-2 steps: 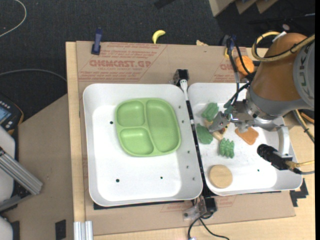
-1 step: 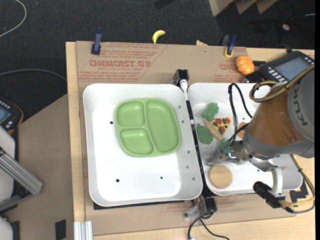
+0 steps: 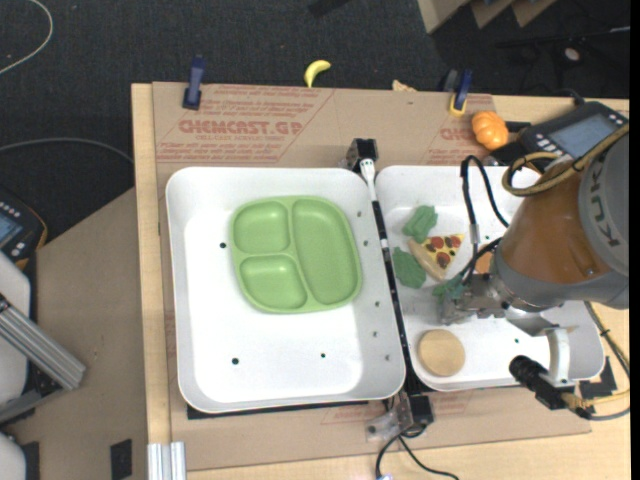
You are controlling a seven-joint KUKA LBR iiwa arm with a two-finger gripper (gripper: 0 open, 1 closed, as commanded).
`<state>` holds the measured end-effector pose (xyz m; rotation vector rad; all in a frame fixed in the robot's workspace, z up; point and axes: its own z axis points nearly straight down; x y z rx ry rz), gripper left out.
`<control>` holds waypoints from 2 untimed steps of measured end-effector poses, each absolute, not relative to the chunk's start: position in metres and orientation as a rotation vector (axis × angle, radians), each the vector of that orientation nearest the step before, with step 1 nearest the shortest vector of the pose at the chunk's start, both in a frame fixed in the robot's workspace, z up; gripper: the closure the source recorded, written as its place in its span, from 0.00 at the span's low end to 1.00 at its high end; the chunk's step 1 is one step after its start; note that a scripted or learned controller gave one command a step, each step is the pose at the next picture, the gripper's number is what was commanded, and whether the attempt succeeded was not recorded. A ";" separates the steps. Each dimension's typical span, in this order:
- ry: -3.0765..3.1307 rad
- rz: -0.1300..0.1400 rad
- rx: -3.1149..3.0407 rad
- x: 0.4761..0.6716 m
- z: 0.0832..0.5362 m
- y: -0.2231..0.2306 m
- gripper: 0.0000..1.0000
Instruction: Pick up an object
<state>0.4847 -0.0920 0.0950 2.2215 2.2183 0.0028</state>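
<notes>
Cardboard-topped bench, two white bins side by side, and the gripper is down low in the right bin, among the toy food; how it's set, I can't tell. One pizza slice sits just beside it, looks light, stiff and flat, best pinched across its edges. Two green pieces, one tan disc. Left bin: one green divided plate.

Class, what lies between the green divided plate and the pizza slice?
In the camera view: the bins' adjoining white rims between the green divided plate and pizza slice.
</notes>
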 end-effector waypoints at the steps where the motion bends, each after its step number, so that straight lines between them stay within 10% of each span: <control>1: 2.223 0.012 2.211 0.481 0.190 -0.050 1.00; 2: 2.234 0.004 2.211 0.479 0.184 0.046 1.00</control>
